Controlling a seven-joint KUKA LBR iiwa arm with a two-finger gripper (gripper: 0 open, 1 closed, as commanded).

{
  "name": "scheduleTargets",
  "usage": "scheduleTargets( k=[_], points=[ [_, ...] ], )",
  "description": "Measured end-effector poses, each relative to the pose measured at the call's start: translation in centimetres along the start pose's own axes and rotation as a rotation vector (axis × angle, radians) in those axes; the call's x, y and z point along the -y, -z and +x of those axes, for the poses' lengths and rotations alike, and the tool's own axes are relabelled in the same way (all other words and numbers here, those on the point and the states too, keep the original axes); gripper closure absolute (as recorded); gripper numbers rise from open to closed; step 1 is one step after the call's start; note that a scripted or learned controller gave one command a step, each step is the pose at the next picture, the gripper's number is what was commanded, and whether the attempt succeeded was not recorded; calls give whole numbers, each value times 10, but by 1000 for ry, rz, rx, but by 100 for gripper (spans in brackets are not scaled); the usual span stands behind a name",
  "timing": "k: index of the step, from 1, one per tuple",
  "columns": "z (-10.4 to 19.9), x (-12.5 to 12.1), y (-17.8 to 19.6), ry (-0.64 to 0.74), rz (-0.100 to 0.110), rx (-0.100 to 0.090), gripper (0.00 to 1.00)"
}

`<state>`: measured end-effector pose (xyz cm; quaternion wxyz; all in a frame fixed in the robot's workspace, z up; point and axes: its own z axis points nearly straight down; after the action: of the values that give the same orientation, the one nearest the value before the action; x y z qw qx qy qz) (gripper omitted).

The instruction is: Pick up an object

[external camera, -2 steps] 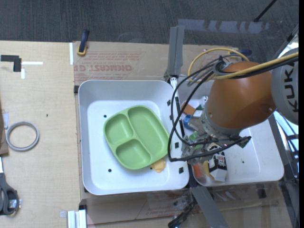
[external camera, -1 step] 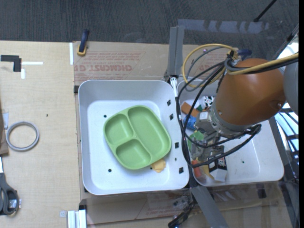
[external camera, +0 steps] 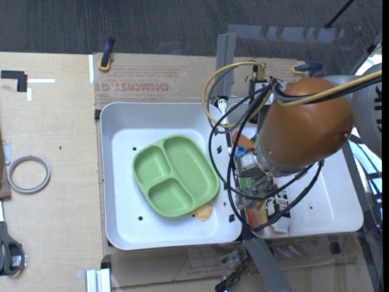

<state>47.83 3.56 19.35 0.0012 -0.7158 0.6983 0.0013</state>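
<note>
Overhead slanted view of a light wooden tabletop carrying two shallow white bins side by side. The left bin holds a green divided plate with three compartments, lying flat and turned at an angle near the bin's centre. A small yellowish object lies just beside the plate's lower right edge, partly tucked under it. The right bin is largely covered by the arm, whose orange band sits above the wrist, with black and yellow cables looping around it. The tool hangs over the near left part of the right bin, close to the wall shared by the two bins; whether it is apart or together cannot be told, since the wrist and cables hide it. Small orange and white items lie beneath the tool, too cluttered to identify. On the tabletop to the left lie a roll of grey tape and, at the lower edge, scissors. A sheet of cardboard lies behind the bins.
</note>
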Motion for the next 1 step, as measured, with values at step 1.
scheduleTargets(
  k=[1],
  points=[
    [20, 2, -3, 442, -1, 1, 100]
  ],
)
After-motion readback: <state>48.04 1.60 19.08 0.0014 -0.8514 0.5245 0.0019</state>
